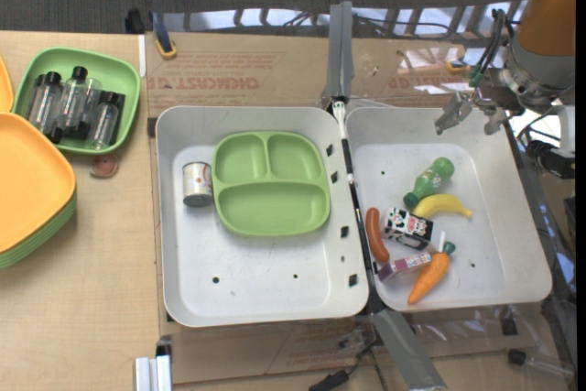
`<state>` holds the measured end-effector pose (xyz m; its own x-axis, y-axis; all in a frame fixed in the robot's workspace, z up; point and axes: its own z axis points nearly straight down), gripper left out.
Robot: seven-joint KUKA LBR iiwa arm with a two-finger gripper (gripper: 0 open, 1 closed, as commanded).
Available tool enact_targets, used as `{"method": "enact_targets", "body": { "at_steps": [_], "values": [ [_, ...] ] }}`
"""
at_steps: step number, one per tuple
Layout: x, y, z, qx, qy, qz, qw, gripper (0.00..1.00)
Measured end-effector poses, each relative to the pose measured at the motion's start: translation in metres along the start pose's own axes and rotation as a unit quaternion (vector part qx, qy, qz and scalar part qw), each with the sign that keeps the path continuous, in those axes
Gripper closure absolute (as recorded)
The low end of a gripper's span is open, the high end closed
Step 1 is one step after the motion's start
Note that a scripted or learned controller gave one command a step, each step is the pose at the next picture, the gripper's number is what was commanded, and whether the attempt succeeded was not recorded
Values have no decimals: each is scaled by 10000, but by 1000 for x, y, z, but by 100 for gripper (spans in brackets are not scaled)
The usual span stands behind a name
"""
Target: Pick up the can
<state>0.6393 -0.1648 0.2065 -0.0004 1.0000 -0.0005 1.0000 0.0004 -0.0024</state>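
1. In the camera view, the can (196,184) lay on its side in the left bin (265,293), at about 9 o'clock from the green divided plate (272,182) and just beside its left edge.
2. The end effector (474,113) hung over the far rim of the right bin (494,270), at about 2 o'clock from the can and well apart from it; whether it was released or clenched could not be told, and nothing showed in its grasp.
3. The right bin held a green bottle (428,179), a banana (443,207), a small black-and-white carton (408,228), a red sausage (374,235), a carrot (428,277) and a pink-ended tube (404,266), clustered near its middle.
4. At 9 o'clock on the tabletop (82,307) sat a green tray of dark-capped bottles (75,101), with a stack of orange plates (32,192) just below it.
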Motion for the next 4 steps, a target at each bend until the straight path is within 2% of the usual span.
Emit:
{"method": "enact_targets", "body": {
  "at_steps": [1,2,3,4],
  "values": [
    [5,20,106,-9,-4,-259,9997,0],
    [-47,-23,114,-12,25,-525,9986,0],
    [-49,-23,105,-23,10,-506,9987,100],
    [-22,20,17,-16,-7,-91,10000,100]
  ]
}}
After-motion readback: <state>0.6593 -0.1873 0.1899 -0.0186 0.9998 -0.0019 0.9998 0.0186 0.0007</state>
